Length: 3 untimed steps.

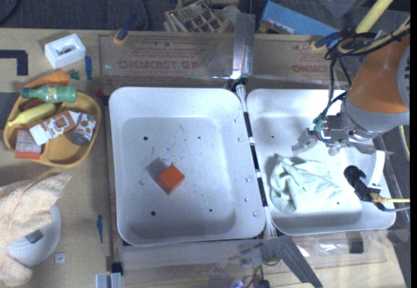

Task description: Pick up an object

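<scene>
An orange block (171, 178) lies in the left bin (130, 111), a little left of that bin's middle, with a grey shadow beside it. A crumpled white cloth (301, 184) fills the near part of the right bin (273, 107). My gripper (322, 138) hangs over the right bin, just beyond the cloth's far right edge. I see nothing held in it. The grey arm with its orange band (386, 81) reaches in from the right.
A yellow bowl (65, 153) of toy food and packets stands left of the bins, with a white box (65, 50) behind it. A beige cloth (29, 205) lies at the front left. A metal divider (251, 150) runs between the two bins.
</scene>
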Each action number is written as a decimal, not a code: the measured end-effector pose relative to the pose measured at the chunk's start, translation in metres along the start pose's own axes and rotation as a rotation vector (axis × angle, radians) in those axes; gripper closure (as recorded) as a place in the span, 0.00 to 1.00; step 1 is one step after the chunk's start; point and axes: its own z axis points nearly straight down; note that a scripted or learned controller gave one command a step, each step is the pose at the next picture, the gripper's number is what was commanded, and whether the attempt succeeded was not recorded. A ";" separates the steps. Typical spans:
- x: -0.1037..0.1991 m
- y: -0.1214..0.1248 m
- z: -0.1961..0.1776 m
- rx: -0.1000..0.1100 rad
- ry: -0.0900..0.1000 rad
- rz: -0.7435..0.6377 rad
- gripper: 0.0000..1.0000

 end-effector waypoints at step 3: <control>-0.068 -0.058 -0.065 0.000 0.001 -0.241 0.00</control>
